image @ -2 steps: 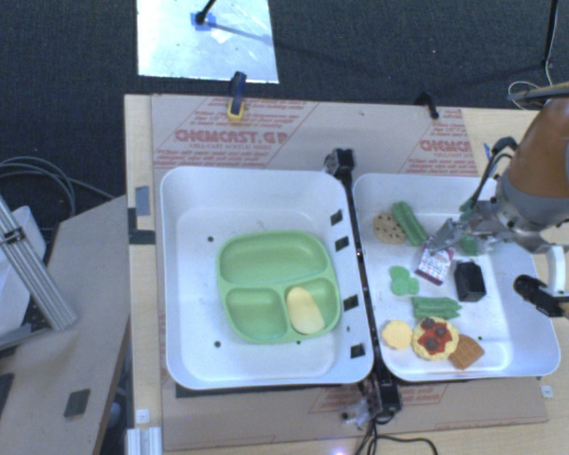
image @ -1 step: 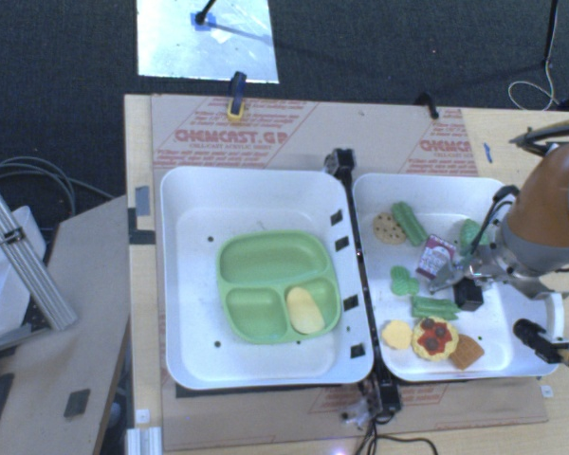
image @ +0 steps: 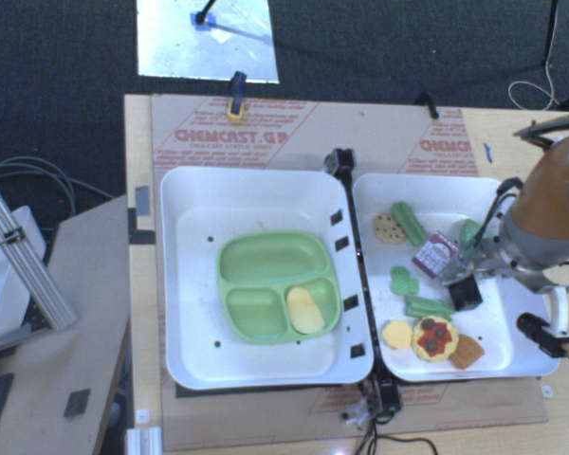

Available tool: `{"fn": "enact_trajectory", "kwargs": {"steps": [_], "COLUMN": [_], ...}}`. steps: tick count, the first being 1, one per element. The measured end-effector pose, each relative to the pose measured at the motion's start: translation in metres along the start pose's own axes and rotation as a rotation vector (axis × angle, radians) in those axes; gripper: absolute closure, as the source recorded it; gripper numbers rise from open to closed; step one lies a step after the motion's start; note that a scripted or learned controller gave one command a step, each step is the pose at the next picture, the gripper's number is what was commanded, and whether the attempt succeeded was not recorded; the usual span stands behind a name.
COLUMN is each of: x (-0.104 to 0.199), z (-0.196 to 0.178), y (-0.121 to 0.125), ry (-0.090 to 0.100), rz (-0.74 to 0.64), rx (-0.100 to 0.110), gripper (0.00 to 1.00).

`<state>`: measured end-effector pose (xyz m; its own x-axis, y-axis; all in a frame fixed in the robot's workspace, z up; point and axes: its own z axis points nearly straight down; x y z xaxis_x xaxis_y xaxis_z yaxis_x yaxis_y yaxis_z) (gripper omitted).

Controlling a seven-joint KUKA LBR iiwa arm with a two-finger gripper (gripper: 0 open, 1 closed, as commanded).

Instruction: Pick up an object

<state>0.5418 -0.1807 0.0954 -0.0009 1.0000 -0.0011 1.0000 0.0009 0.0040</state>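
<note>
Camera view: our gripper (image: pixel 460 275) hovered by the maroon packet (image: pixel 436 252) in the right bin (image: pixel 517 197); we couldn't tell its grip. We judged the packet light, crinkly, best pinched edgewise.

Arm (image: pixel 550 207) cut off by right edge, upper part out of frame. Gripper (image: pixel 460 275) blurred, outline hard to trace. Cannot tell whether it touches maroon packet (image: pixel 436 253). Green piece (image: pixel 469 232) partly hidden behind gripper, full shape unclear. Right bin (image: pixel 436 197) has right wall largely covered by arm. Print on maroon packet too small to read. Foil sheet (image: pixel 207 27) cut by top edge. Metal rail (image: pixel 24 254) cut by left edge. Printed board (image: pixel 266 126) mostly hidden under bins, lettering only partly legible.
</note>
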Motion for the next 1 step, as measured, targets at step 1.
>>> {"fn": "enact_trajectory", "kwargs": {"steps": [1], "x": [0.0661], "z": [-0.1604], "y": [0.0221], "ry": [0.000], "rz": [-0.011], "rx": [-0.015], "gripper": [1.00]}}
